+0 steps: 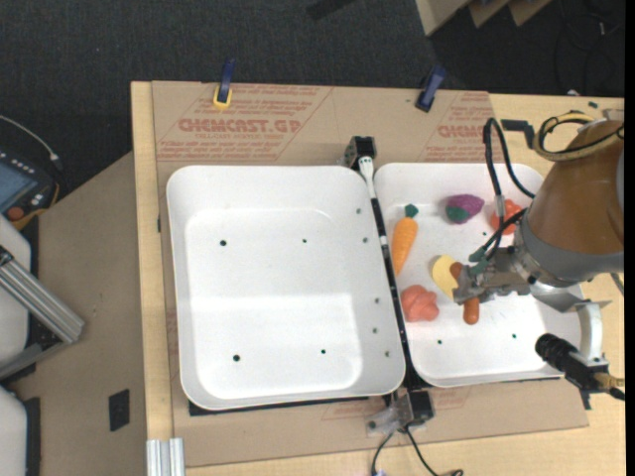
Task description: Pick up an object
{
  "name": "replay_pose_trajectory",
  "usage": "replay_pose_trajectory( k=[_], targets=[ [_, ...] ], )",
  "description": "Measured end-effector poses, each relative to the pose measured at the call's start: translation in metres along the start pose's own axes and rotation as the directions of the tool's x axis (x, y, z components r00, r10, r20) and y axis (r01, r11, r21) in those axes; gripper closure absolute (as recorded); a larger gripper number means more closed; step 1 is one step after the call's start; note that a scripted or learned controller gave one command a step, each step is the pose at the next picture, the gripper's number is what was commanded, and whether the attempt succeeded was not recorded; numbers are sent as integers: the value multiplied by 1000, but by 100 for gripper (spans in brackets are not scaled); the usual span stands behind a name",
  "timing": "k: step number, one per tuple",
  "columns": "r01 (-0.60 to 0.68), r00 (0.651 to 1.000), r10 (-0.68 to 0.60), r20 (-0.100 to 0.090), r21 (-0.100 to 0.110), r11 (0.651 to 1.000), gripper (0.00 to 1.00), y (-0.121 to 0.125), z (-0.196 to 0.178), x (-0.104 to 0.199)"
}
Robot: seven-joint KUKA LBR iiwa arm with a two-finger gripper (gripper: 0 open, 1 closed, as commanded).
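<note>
My gripper (474,284) is low over the right bin (496,360), near its middle. A small reddish-brown sausage-shaped piece (471,311) pokes out just below the gripper; whether it is held is unclear. Right beside the gripper on the left lies a yellow piece (443,267). A pink-red lump (421,303) sits further left, near the bin's left wall. An orange carrot (403,242) lies along that wall, with a small green bit (411,209) above it. A purple piece (462,207) rests at the back, and an orange-red piece (507,212) is partly hidden behind the arm.
The left bin (278,286) stands beside the right one, with a black divider (382,256) between them. The arm's grey and orange body (580,216) covers the right bin's right side. Black cables (496,167) loop above the wrist. A black fitting (561,353) sits at the front right corner.
</note>
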State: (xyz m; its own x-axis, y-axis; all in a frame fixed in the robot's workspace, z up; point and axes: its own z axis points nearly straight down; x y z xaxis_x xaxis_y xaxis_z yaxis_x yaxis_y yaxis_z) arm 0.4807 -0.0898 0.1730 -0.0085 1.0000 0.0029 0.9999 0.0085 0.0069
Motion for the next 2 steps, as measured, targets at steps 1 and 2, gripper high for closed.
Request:
replay_pose_trajectory(
  k=[1,2],
  targets=[
    [0,1000,0,0,2,1000,100,37,-12,67],
    [1,1000,-1,0,2,1000,100,47,-52,138]
  ],
)
